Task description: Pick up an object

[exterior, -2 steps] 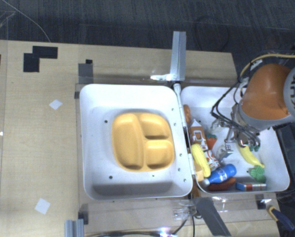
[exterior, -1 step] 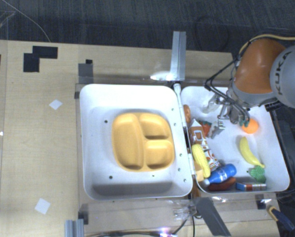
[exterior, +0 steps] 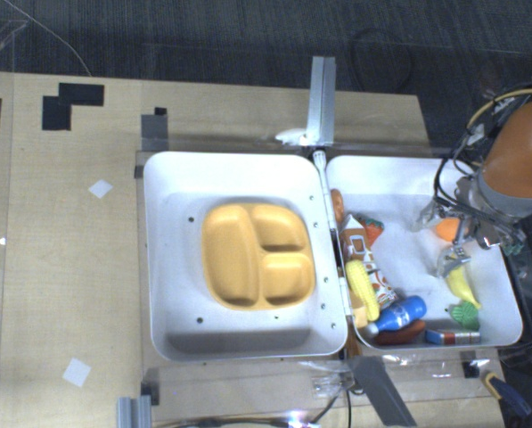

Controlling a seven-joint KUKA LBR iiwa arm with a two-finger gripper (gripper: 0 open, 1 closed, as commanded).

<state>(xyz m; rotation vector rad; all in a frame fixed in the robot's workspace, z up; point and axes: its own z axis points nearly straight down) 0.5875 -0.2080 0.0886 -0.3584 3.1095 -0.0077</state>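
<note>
1. Camera view: the gripper [exterior: 459, 250] hangs low in the right bin [exterior: 399, 181], just above a yellow banana-shaped toy [exterior: 462, 284] and beside an orange ball [exterior: 446, 230].
2. Whether its grasping part is spread or closed, I cannot tell.
3. The left bin [exterior: 172, 239] holds a yellow divided tray [exterior: 255, 255].

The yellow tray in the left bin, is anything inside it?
The yellow tray has three sections, and nothing can be seen in any of them. It sits in the left bin. Whatever lies under the tray is covered.

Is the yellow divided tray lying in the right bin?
No, the yellow tray lies in the left bin, away from the gripper.
</note>
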